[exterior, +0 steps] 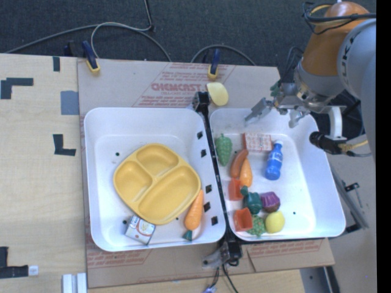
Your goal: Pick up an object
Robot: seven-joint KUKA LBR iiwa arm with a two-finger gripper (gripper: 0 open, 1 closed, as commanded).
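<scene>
My gripper [275, 113] hangs over the far end of the right bin [324, 182], open, with nothing between its fingers. Just below it lie a red-and-white box [258, 142] and a blue bottle [274, 161]. Further left in that bin are a green pepper [223, 149] and an orange carrot-like piece [244, 166]. Towards the near end sit a red block [235, 189], a teal toy [250, 200], a purple piece [269, 201], a yellow lemon [275, 222] and another red piece [242, 218].
The left bin [98, 163] holds a yellow divided plate [157, 182], a carrot [194, 211] and a small carton [140, 229]. A pale yellow object [217, 93] rests beyond the bins at the divider's far end. Clamps and cables lie along the back edge.
</scene>
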